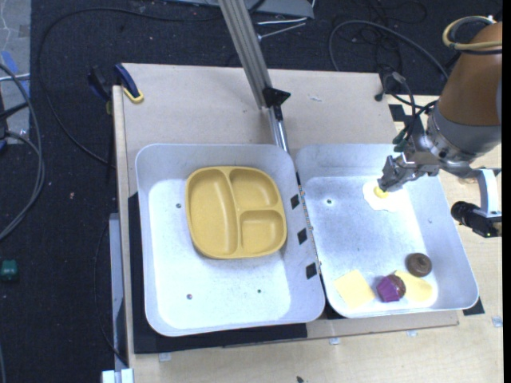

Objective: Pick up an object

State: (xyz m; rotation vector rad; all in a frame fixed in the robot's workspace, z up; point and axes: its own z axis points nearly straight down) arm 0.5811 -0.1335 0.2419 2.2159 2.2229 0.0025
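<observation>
We see the hand (393, 179) lowered into the right bin (447, 238) at that bin's far side, its tip directly over a small pale yellow piece (377, 195) that lies flat on the bin floor; whether the two are touching we cannot tell, nor whether the hand is wide or narrow, since the dark tip hides that detail. The arm (471, 86) reaches in from beyond the right bin's outer wall. We judge the step in hand to be the descent and closing on this piece. To do it well, we would centre the hand over the piece before closing, go down until it meets the bin floor, since so thin and flat a thing offers little edge to catch, and lift straight up only once the grip is sure. The piece looks light in colour, low and rounded, partly covered by the hand. Along the right bin's near wall lie three other candidates: a yellow block (353, 287) toward the corner nearest the left bin, a purple object (390, 287) just beside it resting against a second yellow piece (421, 290), and a small brown round object (417, 264) a little farther from the wall. The left bin (160, 294), adjoining the right bin, holds a yellow divided plate (236, 212). Both bins rest on the table (200, 94).
</observation>
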